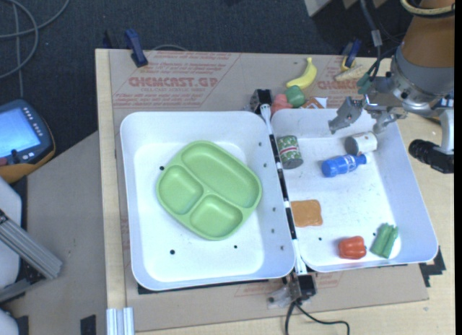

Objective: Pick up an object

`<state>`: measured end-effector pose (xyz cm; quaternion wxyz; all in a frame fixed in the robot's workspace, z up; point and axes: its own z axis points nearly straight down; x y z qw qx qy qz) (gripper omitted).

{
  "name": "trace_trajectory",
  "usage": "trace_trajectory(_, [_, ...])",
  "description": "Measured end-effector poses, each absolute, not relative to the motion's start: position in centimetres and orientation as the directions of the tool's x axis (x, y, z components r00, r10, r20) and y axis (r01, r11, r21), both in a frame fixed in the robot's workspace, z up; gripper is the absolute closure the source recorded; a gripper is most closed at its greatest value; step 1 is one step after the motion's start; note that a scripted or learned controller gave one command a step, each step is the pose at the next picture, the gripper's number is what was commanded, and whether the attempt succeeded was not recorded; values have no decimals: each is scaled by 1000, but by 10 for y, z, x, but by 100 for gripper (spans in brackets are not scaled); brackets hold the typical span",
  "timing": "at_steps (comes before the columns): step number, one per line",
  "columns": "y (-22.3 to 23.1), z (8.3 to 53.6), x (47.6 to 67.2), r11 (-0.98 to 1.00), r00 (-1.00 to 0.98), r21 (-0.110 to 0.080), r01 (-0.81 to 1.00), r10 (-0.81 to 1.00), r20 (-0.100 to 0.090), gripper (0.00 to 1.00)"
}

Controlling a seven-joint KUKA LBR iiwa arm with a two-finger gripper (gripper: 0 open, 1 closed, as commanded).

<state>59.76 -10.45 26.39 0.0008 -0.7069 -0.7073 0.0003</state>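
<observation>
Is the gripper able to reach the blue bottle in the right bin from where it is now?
Probably yes. The gripper hangs above the right bin, and the blue bottle lies uncovered just below it. A white cylinder lies close beside the bottle and might get bumped.

Count from where I'm standing: two bins, one tray, a handful of small items.

Two white bins: left bin [137, 182] and right bin [411, 182]. Left bin has one green divided tray [209, 189], three compartments. Right bin has six loose things: one green-labelled can [289, 151], one blue bottle [341, 164], one small white cylinder [361, 142], one orange flat piece [307, 213], one red piece [352, 248], one green piece [385, 240]. Behind the bins on the board: one yellow banana [304, 76], one green round item [294, 97], one reddish bit [280, 100] beside it, too small to identify. Two blue clamps, one at the left rear [135, 47], one at the right rear [351, 53]. One arm, one gripper [359, 112].
</observation>
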Motion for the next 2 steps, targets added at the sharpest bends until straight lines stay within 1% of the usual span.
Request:
trace_trajectory(1, [-176, 149, 618, -5, 5, -8, 1000, 1000, -1, 0])
trace_trajectory(2, [-219, 84, 651, 1, -1, -1, 1000, 1000, 8, 0])
